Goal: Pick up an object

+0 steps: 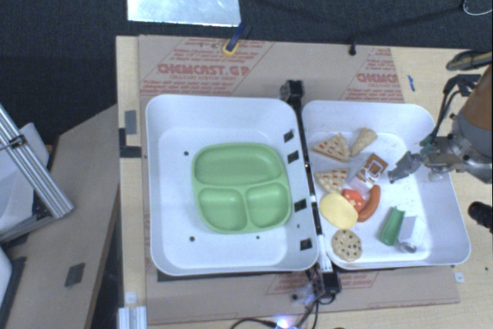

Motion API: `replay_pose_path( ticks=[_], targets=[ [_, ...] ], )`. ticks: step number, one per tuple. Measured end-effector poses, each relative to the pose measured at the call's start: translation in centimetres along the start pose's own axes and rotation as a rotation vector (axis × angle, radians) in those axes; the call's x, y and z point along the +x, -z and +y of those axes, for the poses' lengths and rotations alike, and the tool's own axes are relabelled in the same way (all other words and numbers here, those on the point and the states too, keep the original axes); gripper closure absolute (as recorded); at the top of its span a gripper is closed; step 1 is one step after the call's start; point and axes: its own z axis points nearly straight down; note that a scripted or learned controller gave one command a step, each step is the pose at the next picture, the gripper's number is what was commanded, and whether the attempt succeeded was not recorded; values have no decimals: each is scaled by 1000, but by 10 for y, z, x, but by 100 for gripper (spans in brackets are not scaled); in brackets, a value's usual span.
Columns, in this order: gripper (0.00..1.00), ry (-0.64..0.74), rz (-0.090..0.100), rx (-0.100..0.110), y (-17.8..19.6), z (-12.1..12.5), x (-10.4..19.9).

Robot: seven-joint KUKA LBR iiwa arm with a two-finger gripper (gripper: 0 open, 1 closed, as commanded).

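Toy food (356,200) is what the task offers: a loose heap of small pieces in the right bin (443,246), at the centre right of the frame. The gripper (402,168) hangs over that bin's upper right part, its dark tips near the waffle square (373,166); whether it is spread or closed I cannot tell, and nothing shows between the tips.

The risk is crowding. The yellow lemon (338,209), the tomato (353,199) and the orange sausage (370,203) touch one another, so a descent there could push them aside or catch two at once. The flat pieces, the two pizza wedges (333,146) and the cookie (347,244), lie low on the floor and may slip out of a pinch. The green block (392,226) sits near the bin's right wall beside a grey piece (407,231), where a tip could strike the wall.

The pieces look hard, smooth and light; the lemon is rounded, the cone (363,139) tapered. The left bin (166,243) holds a green tray (235,186), well apart from the gripper.
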Motion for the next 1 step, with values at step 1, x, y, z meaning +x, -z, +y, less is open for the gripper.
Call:
replay_pose_path(
  ticks=[1],
  targets=[
    [0,3,-3,-11,6,3,0]
  ],
)
